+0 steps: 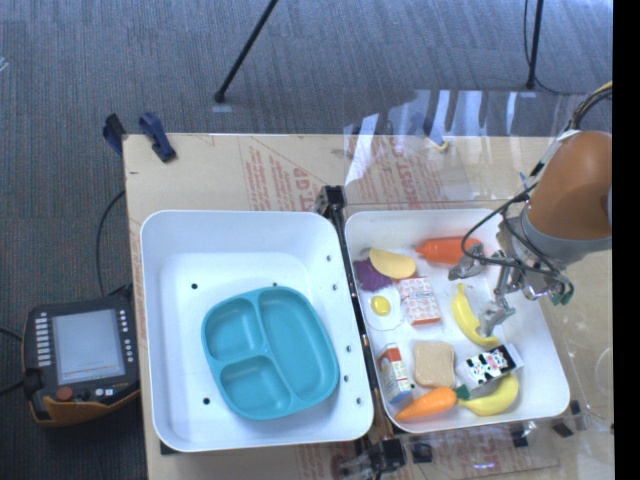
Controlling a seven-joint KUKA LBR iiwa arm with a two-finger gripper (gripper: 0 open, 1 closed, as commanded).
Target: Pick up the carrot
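One claw (pixel 497 313) with fingers apart, holding nothing, above banana (pixel 466 318), carrot (pixel 427 404) well apart.

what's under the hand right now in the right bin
The hand hangs over the yellow banana on the right bin's floor. Whatever lies directly beneath the wrist is covered. The carrot lies nearer the front.

Hidden and unclear parts

The arm (pixel 572 193) runs off the right edge; below the gripper (pixel 497 313), the carton (pixel 490 366) print is too small to read.
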